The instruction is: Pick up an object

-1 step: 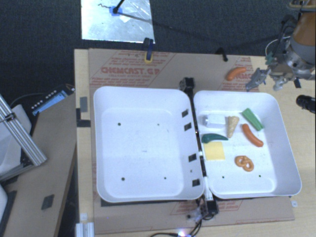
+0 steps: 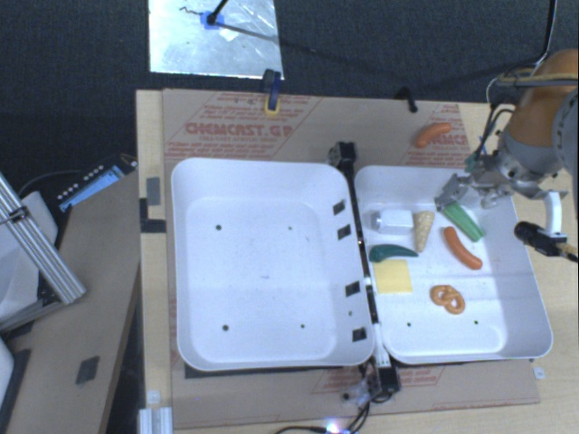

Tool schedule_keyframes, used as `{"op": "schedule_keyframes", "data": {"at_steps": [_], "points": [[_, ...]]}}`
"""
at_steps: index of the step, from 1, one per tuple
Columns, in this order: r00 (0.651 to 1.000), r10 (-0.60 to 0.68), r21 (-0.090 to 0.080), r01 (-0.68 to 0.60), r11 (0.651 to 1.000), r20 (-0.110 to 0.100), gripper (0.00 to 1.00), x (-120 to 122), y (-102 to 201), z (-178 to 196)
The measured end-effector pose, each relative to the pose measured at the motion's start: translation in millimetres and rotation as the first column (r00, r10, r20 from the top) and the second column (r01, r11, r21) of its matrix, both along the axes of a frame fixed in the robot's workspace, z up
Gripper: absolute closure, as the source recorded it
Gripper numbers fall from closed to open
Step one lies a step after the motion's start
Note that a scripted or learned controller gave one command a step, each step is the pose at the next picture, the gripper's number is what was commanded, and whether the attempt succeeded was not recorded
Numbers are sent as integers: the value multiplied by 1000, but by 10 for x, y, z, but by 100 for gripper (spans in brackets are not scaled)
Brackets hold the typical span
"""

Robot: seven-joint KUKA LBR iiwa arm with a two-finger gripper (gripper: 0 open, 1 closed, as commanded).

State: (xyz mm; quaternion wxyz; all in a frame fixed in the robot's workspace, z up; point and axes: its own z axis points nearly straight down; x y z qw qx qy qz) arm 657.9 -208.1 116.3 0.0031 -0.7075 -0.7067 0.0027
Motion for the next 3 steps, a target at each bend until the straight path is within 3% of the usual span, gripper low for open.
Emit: {"op": "schedule_keyframes", "data": {"at_steps": [1,2,3], "points": [[1000,-1,2,1,1000,0,0,-760,14,-350],[1000,3,-2,-3,1000,13,100,-704,12,-205],[1000,7,-2,-7,1000,18,100,-882,287,813]]}}
